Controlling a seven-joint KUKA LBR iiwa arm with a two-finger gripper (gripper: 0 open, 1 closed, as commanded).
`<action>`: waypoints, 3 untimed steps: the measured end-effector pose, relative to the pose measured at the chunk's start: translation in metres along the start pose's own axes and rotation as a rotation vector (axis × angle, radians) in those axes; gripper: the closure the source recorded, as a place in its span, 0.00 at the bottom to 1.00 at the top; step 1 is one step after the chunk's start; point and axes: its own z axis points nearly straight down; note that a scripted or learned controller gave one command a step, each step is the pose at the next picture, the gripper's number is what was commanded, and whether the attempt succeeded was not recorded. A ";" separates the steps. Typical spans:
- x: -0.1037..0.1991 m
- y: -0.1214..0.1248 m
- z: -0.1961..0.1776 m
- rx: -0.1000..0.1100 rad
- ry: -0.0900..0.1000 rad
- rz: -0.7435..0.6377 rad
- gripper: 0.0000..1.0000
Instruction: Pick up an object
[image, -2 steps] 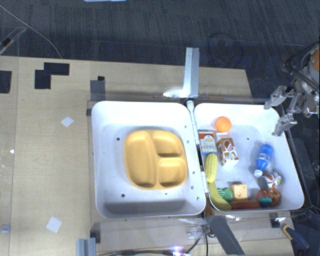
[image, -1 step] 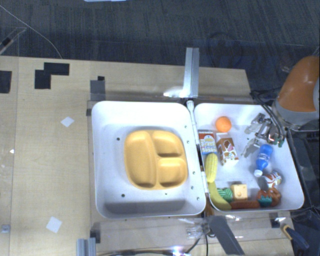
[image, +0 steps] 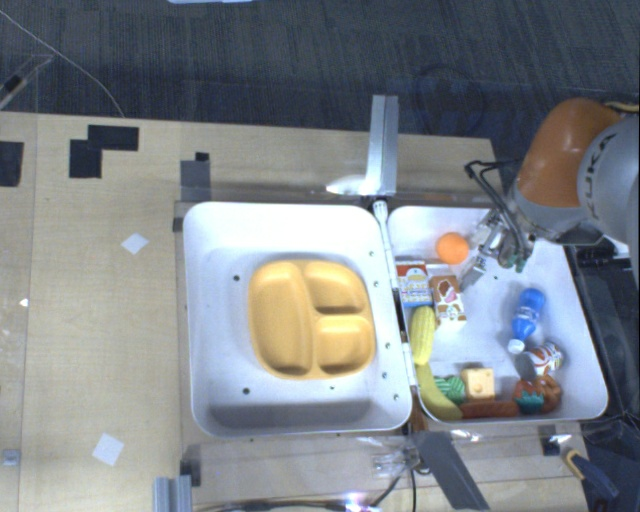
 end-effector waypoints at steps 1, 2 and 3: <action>-0.027 -0.049 0.002 -0.008 0.011 -0.011 0.00; 0.025 -0.054 -0.057 -0.009 0.007 -0.071 0.00; -0.001 -0.032 -0.005 -0.004 0.018 0.377 0.00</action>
